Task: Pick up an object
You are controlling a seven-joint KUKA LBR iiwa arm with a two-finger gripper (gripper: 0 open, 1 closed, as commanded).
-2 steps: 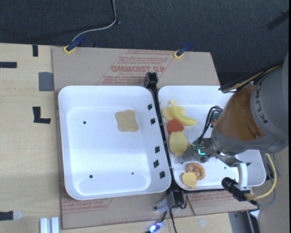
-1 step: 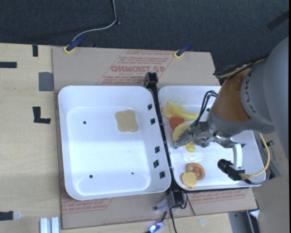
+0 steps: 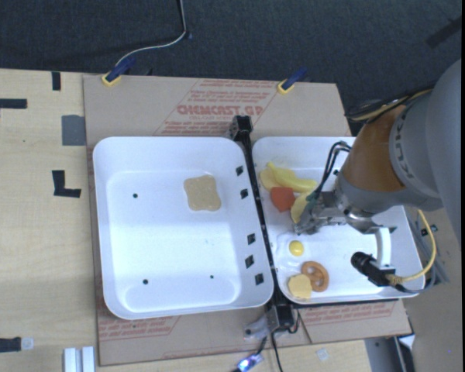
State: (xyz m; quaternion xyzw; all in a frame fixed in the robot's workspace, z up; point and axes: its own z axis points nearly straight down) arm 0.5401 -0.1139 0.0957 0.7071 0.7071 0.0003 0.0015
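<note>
Two bins, and nothing is lifted yet as far as I can judge. Using the divider (image 3: 252, 208) between the bins as the landmark: gripper (image 3: 308, 219) is low in the right bin (image 3: 403, 231), a little right of the divider, about halfway along it. Arm (image 3: 387, 169) covers most of the approach, so I cannot tell how the hand is set, or whether it has anything in it; view is too coarse there.

Candidates, all right of the divider:
- red piece (image 3: 281, 198), just right of it, near the gripper tip
- yellow piece (image 3: 288, 179), above the red one, touching or overlapping it
- small yellow ball (image 3: 296, 248), below the gripper, lying free on the bin floor
- pretzel (image 3: 315, 275) and a pale yellow disc (image 3: 299, 287), touching, down at the near end

Left of the divider: one tan toast-like piece (image 3: 202, 193), well apart from the arm, so not the target this try.

Status: reach and descent look done. Left to do: confirm a grasp, then lift clear of the bin. Likely target is the red/yellow cluster, but that's a guess from proximity.
</note>
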